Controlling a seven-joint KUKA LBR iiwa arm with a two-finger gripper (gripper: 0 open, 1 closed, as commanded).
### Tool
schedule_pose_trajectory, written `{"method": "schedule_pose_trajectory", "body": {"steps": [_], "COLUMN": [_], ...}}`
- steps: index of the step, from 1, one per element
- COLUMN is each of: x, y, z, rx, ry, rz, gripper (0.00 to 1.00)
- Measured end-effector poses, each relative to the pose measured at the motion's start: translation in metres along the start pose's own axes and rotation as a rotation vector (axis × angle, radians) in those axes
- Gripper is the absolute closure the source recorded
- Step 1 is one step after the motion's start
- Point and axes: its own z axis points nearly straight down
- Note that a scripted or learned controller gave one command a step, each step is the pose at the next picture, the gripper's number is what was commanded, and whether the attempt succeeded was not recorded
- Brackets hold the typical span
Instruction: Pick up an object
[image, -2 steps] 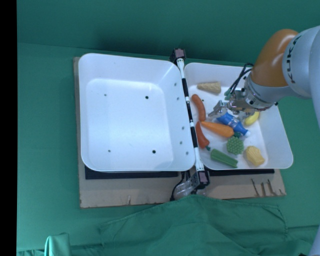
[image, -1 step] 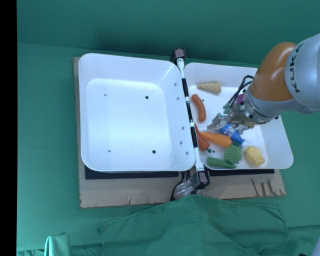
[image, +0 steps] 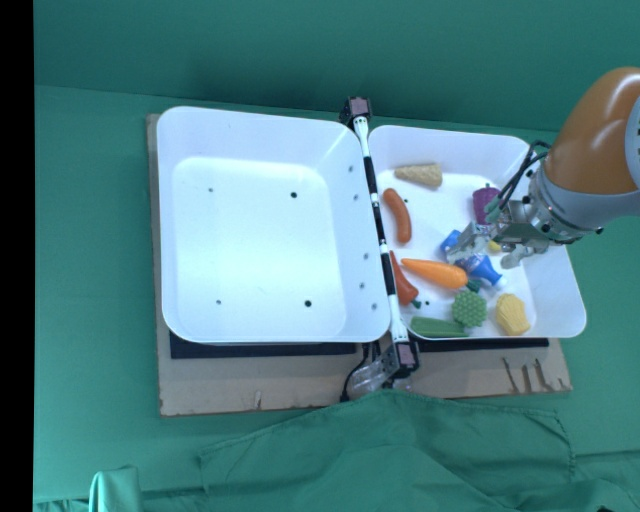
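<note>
So my gripper (image: 497, 243) is hanging low over the right bin (image: 560, 300), near its right side, and honestly I can't tell how it's set; it's a cluttered bit of metal and wires from up here, and nothing I can make out is caught in it. My orange band (image: 600, 125) sits up at the right edge above the grey wrist.

Closest stuff: a purple toy (image: 484, 203) just up-left of the gripper, and a blue piece (image: 452, 243) right beside it on the left. Another blue toy (image: 484, 270) sits just below, next to the fat end of an orange carrot (image: 434, 272) that lies across the middle of the bin. Under that there's a bumpy green round thing (image: 468, 308), a yellow corn-looking piece (image: 512, 315) to its right, and a flat green pod (image: 436, 326) along the bottom wall.

Further out, an orange-red sausage (image: 399, 215) lies near the divider, a second reddish one (image: 403, 282) leans against the divider lower down, and a tan cone (image: 419, 175) sits up top.

The left bin (image: 180, 140) is next door, both bins on a cardboard sheet (image: 250, 398) over green cloth (image: 90, 300).
</note>
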Motion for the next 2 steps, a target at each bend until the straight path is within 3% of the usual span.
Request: {"method": "schedule_pose_trajectory", "body": {"steps": [1, 2], "x": [-0.025, -0.054], "y": [0.031, 0.077], "z": [-0.102, -0.013], "rx": [-0.008, 0.011], "ry": [-0.003, 0.0], "rz": [-0.002, 0.0], "gripper": [0.0, 0.0]}}
